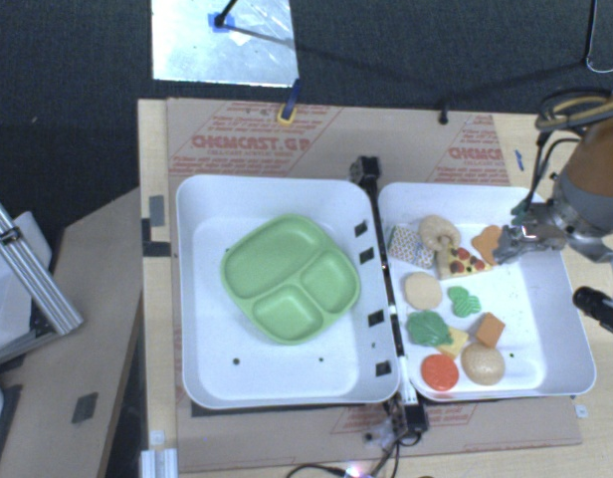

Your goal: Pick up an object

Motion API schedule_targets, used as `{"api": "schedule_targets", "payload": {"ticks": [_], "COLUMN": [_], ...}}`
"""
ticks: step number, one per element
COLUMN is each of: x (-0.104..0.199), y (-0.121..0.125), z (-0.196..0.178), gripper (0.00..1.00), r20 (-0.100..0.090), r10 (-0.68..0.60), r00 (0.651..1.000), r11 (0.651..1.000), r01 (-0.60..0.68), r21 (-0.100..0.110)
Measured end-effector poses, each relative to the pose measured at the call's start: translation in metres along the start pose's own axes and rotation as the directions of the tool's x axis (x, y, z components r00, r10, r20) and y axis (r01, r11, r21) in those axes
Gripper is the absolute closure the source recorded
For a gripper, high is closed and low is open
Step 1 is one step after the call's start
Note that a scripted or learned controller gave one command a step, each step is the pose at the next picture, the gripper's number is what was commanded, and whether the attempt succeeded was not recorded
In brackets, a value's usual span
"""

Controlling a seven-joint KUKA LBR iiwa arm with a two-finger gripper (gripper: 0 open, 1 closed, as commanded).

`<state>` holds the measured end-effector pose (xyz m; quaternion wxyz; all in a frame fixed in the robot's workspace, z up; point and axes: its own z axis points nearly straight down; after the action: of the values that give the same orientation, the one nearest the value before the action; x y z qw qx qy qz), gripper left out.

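Note:
The right bin (555,312) holds several toy foods: a pizza slice (463,261), a beige ring-shaped pastry (438,231), an orange piece (486,239), a round tan cookie (422,290), green broccoli (427,328), a small green leaf (465,302), an orange cube (489,330), a red tomato (439,371) and a tan bun (483,363). My gripper (515,240) hangs low at the bin's upper right, right beside the orange piece. I see nothing clearly between its fingers.
The left bin (202,357) holds a green three-compartment plate (290,277). A black divider (378,267) runs between the bins. A shiny sheet (225,28) lies beyond the bench. The arm (595,182) enters from the right.

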<state>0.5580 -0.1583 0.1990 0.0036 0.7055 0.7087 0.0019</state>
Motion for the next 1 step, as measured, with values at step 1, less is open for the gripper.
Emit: {"api": "schedule_targets", "payload": {"ticks": [1], "x": [-0.0002], "y": [0.0015], "z": [-0.0273], "gripper": [1.0], "r20": [-0.001], "r10": [0.0], "r00": [1.0], "r11": [1.0], "r01": [0.0], "r21": [0.003]}}
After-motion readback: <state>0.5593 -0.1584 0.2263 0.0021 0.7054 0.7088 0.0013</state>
